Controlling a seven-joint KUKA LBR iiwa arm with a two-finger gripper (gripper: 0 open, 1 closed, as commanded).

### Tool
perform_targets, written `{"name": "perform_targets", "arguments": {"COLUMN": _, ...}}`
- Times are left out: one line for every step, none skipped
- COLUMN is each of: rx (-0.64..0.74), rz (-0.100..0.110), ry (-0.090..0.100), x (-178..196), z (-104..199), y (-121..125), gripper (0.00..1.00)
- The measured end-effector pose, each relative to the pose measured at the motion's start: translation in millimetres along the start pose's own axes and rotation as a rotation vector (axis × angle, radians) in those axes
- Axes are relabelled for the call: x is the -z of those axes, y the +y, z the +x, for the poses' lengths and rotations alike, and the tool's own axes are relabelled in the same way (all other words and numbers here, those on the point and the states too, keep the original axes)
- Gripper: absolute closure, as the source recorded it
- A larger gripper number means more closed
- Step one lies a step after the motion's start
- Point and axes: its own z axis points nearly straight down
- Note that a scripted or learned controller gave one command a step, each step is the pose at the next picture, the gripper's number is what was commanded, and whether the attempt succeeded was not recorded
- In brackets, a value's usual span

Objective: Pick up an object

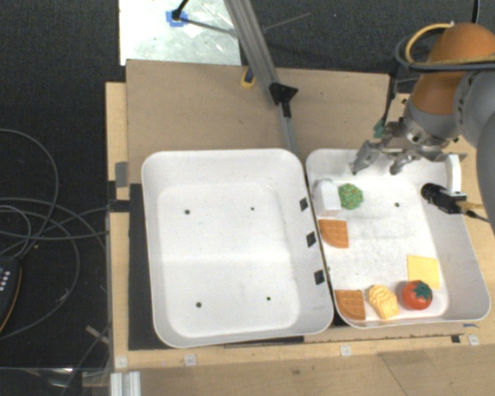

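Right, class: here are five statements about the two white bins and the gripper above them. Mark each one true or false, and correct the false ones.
1. All the small objects lie in the right bin. True.
2. The red tomato sits in the far corner of its bin, next to the gripper. False: it lies at the near edge, below the yellow block.
3. The gripper hangs over the far end of the right bin with nothing between its fingers. True.
4. The green broccoli piece lies in the left bin. False: it is in the right bin, beside a white block.
5. The gripper is shut on the yellow block. False: the block lies in the bin, apart from the gripper.
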Motion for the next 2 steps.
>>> {"name": "perform_targets", "arguments": {"rx": 0.003, "rz": -0.009, "ry": -0.002, "x": 16.1, "z": -0.6, "y": 2.4, "gripper": 1.0}}
{"name": "perform_targets", "arguments": {"rx": -0.001, "rz": -0.01, "ry": -0.002, "x": 61.1, "z": 1.8, "y": 3.7, "gripper": 1.0}}
